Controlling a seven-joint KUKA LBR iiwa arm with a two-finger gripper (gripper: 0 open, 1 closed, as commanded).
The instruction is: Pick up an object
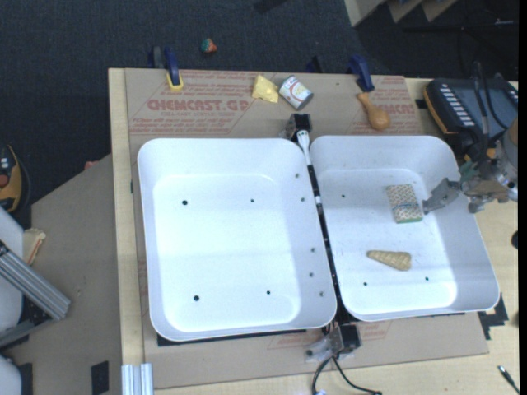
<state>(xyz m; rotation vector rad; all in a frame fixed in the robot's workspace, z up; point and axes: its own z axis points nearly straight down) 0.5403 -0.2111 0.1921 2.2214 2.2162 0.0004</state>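
Observation:
Two objects lie in the right bin [461,262]. A small speckled block [403,202] sits toward its far right. A tan, cone-shaped piece [389,259] lies on its side nearer the front. My gripper [443,194] reaches in over the bin's right wall, its grey tip just right of the block and close to it. Nothing shows held in the gripper. The left bin [165,220] has no objects in it.
On the board behind the bins lie a yellow piece [265,90], a small grey-white box [295,92] and an orange-brown wooden piece [375,113]. Blue clamps [172,66] [360,72] grip the board's far edge. A black device [461,105] stands at the far right.

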